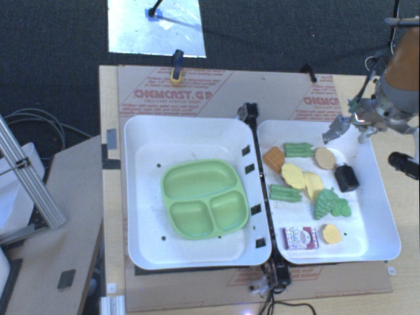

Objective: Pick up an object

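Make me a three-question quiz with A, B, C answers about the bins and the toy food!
1. Where is the green tray?
A. left bin
B. right bin
C. on the floor

2. What colour is the toy broccoli?
A. red
B. green
C. blue

3. What is the pincer doing?
A. gripping the tray
B. lying in the left bin
C. hanging over the right bin, nothing between its fingers

Answers:
1 A, the tray sits inside the left bin.
2 B, it is green all over.
3 C, it hangs above the right bin's far edge, carrying nothing.
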Available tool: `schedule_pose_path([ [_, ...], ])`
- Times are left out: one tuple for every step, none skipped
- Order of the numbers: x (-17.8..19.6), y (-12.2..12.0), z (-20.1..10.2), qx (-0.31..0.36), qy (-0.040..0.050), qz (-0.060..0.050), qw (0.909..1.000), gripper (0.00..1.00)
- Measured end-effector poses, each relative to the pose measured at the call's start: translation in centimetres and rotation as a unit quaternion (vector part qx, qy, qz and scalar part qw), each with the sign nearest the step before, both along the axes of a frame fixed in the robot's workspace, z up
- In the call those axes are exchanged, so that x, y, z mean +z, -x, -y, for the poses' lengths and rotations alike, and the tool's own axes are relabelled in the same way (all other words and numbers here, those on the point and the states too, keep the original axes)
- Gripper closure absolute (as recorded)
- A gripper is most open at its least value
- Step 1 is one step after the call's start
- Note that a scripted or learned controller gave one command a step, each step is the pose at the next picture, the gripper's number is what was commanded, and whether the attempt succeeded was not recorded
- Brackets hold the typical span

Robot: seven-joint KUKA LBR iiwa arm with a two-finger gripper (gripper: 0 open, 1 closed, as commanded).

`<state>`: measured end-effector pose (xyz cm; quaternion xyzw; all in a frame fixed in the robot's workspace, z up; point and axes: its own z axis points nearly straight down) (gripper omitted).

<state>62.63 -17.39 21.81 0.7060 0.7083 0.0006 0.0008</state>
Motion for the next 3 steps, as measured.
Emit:
schedule_pose_path([
  [-14.0, 1.7, 3.4, -0.003, 0.0002, -0.002, 1.0, 0.0],
  [-13.3, -4.3, 2.2, 0.004, 0.0002, -0.006, 1.0, 0.0],
  [-12.1, -4.4, 2.2, 0.002, 0.0015, 0.002, 1.0, 1.0],
])
